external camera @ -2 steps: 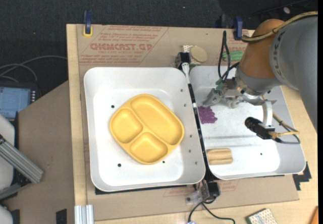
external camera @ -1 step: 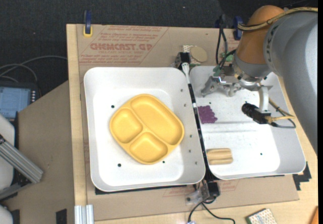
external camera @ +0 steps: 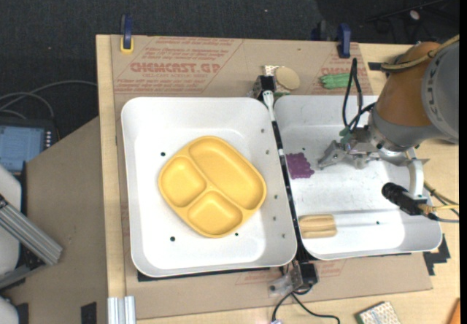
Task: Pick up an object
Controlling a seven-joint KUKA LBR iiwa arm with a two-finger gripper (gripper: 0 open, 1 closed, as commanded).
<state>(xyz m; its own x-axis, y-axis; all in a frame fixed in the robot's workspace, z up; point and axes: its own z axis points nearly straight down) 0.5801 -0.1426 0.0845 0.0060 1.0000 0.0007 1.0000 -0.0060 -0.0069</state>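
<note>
The gripper [external camera: 343, 153], fingers spread and holding nothing, hangs near the purple object [external camera: 298, 165]; the board [external camera: 175, 60] reads "CHEMCAST GP".

Robotics lab: grey KUKA arm [external camera: 416, 103] over 2 shallow white plastic bins [external camera: 146, 133] clamped to a paper-covered bench [external camera: 182, 60], loose cables [external camera: 44, 93].

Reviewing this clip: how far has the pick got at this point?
Done: the arm has reached into the right bin, with the gripper low near the purple object. In hand: nothing shows between its fingers. Left: the grasp and lift. The purple object and the wooden block lie on the bin floor, and the yellow tray sits in the left bin.
</note>
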